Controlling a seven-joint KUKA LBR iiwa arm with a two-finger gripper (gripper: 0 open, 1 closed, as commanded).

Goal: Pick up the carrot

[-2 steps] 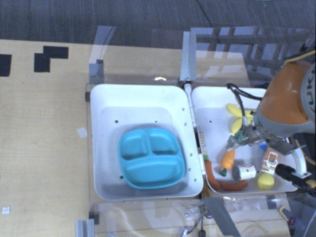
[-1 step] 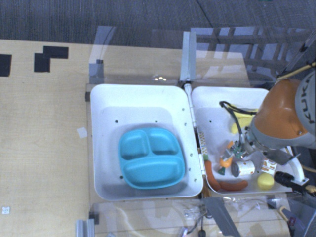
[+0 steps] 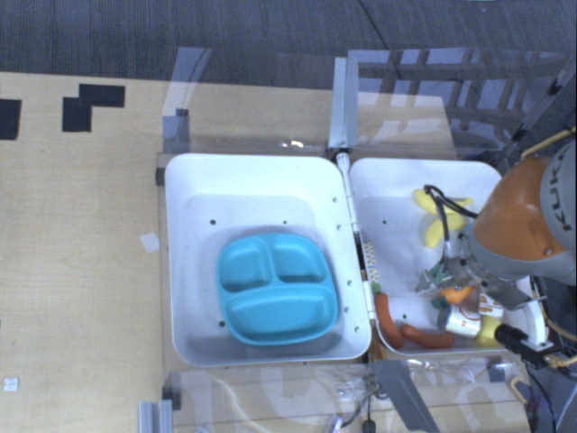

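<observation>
Left bin (image 3: 194,242): holds a blue tray (image 3: 276,289), flat and well apart from the work. Right bin (image 3: 388,197): sausage (image 3: 406,330) along the near wall, banana (image 3: 435,216) farther back. Gripper (image 3: 448,289) down low amid the clutter, seemingly over the carrot (image 3: 458,293), an orange bit just beside it. Jaws hidden under the wrist; cannot tell their state. Probably mid-grasp, unconfirmed.
</observation>
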